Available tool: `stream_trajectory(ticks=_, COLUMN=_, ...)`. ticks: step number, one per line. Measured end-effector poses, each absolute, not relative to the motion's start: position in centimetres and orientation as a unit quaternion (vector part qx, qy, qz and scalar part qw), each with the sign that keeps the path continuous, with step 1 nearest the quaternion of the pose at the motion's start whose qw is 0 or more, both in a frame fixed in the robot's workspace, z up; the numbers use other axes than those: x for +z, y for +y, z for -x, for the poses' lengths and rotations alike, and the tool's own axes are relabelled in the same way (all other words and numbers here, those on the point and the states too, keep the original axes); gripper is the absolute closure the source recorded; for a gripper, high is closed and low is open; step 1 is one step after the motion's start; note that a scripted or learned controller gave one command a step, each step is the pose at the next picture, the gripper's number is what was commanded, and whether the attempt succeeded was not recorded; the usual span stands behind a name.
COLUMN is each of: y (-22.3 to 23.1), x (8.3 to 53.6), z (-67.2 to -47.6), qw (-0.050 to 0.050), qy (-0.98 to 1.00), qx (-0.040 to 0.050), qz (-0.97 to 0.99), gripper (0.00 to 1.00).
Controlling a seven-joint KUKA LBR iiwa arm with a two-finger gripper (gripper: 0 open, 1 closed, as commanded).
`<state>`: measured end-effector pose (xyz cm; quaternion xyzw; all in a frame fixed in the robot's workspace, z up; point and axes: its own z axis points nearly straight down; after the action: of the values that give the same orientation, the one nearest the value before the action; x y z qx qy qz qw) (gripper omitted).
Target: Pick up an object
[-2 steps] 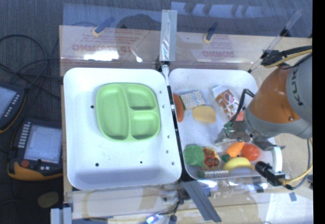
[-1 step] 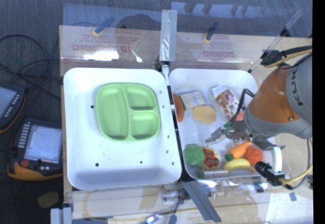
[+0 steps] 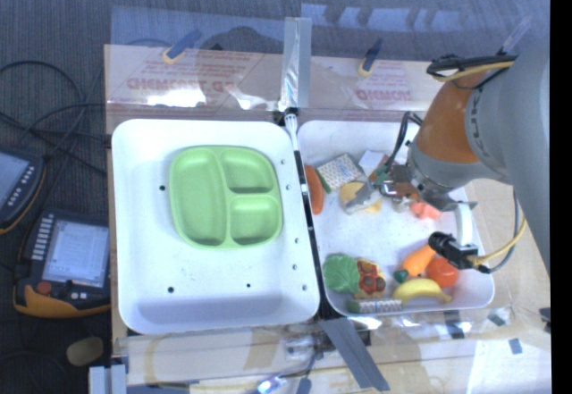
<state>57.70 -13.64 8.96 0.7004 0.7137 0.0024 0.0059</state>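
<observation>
My gripper [image 3: 386, 180] is low inside the right bin [image 3: 474, 294], near its middle, under the orange band of the arm [image 3: 447, 129]. Just left of it lie a yellowish toy piece [image 3: 357, 195] and a checkered cracker-like piece [image 3: 338, 171]. A small orange-red piece [image 3: 421, 209] sits right below the wrist. Along the bin's front lie a green leafy toy [image 3: 340, 272], a red and yellow piece [image 3: 369, 277], a banana [image 3: 420, 290], a tomato [image 3: 441, 272] and a small carrot [image 3: 415, 260]. Nothing is visibly held.
The left bin [image 3: 143, 294] holds a green divided plate [image 3: 226, 196]. An orange carrot [image 3: 315, 189] lies against the right bin's left wall. A flat wrapped bar [image 3: 374, 305] rests at the front edge. Cables and a handheld pendant [image 3: 67, 258] lie on the floor left of the bench.
</observation>
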Motion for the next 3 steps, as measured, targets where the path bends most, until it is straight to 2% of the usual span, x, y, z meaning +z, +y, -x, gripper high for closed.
stream_trajectory(ticks=1, y=-13.1, x=8.8, z=-63.1, qw=0.002, qy=0.685, qx=-0.0011, qz=-0.729, gripper=0.0)
stream_trajectory(ticks=2, y=-12.4, x=8.9, z=-62.4, qw=0.006, qy=0.685, qx=0.0001, qz=-0.729, gripper=0.0)
stream_trajectory(ticks=3, y=-12.3, x=9.9, z=-62.5, qw=0.006, qy=0.685, qx=-0.0002, qz=-0.728, gripper=1.0)
